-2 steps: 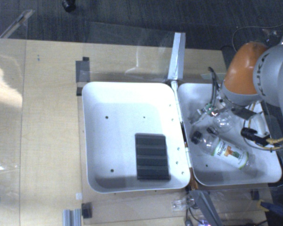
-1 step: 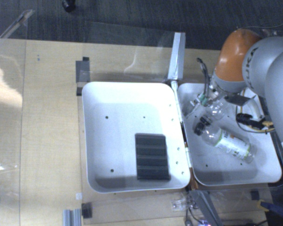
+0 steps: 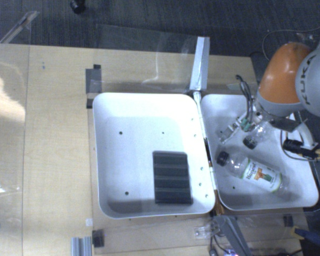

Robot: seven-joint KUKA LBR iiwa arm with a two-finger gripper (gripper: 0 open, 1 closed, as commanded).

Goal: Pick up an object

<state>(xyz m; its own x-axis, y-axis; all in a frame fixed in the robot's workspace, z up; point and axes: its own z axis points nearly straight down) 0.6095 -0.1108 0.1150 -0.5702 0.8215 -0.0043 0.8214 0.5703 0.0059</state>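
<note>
A clear plastic bottle [image 3: 254,170] with a black cap and a green and orange label lies on its side in the right bin [image 3: 305,192], cap pointing left. My gripper [image 3: 244,128] hangs over the upper middle of that bin, just above and behind the bottle, below the orange wrist band [image 3: 280,73]. Nothing shows in its grasp. A black ridged rectangular block [image 3: 172,177] lies flat in the left bin [image 3: 104,143], near its front right corner.
The two bins meet at a thin divider rim [image 3: 207,153]. A metal strut [image 3: 199,63] rises behind the junction. Cables [image 3: 301,148] trail along the right bin's right side. Light wooden benchtop [image 3: 48,159] surrounds the bins.
</note>
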